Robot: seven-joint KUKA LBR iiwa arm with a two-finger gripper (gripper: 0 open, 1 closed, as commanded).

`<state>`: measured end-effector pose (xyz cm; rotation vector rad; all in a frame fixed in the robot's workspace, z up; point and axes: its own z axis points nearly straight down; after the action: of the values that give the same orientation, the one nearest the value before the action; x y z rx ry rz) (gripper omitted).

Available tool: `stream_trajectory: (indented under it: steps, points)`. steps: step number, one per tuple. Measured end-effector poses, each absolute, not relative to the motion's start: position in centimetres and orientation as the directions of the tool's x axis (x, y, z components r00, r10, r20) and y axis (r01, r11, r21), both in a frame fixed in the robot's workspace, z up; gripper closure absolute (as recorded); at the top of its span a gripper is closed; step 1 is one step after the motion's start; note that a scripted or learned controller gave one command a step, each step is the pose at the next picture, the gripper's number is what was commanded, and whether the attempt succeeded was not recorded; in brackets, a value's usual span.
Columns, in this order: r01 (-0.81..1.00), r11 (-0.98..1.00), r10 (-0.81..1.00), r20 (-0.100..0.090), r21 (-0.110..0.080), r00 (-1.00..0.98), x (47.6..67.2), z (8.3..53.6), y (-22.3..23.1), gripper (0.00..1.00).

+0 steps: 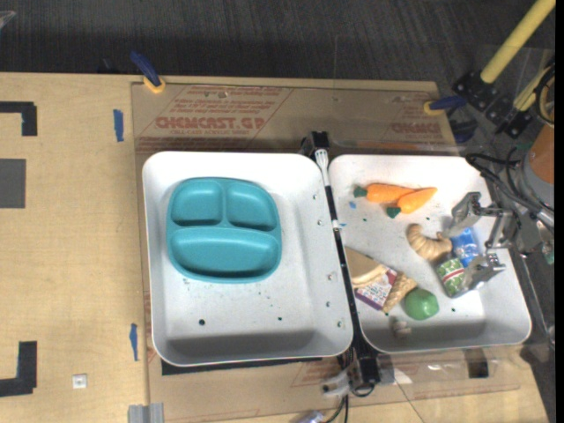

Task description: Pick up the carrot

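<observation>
Two orange carrot pieces lie at the back of the right bin (502, 320). One carrot (384, 192) has a green top pointing left. A shorter carrot (417, 199) rests against its right end. My gripper (474, 239) hovers at the bin's right side, well to the right of and nearer than the carrots. It is open, with one metal finger (464, 208) at the back and the other toward the front. A blue packet (466, 246) shows in the gap between them; nothing is pinched.
In the right bin lie a beige knobbly piece (426, 243), a green-and-red can (452, 277), a green ball (421, 304) and a purple packet (377, 291). A teal divided plate (225, 229) sits in the left bin (176, 324). Cables hang at far right.
</observation>
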<state>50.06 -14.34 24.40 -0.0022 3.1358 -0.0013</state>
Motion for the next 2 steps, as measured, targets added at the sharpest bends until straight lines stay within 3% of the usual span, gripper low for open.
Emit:
stream_trajectory:
  steps: [1, 2]
  points:
    - [-0.097, 0.995, -0.097, -0.011, -0.003, -0.995, 52.7, 9.7, -15.7, 0.00]
    - [0.368, 0.930, 0.368, -0.014, 0.003, -0.930, 58.1, 9.0, -14.8, 0.00]
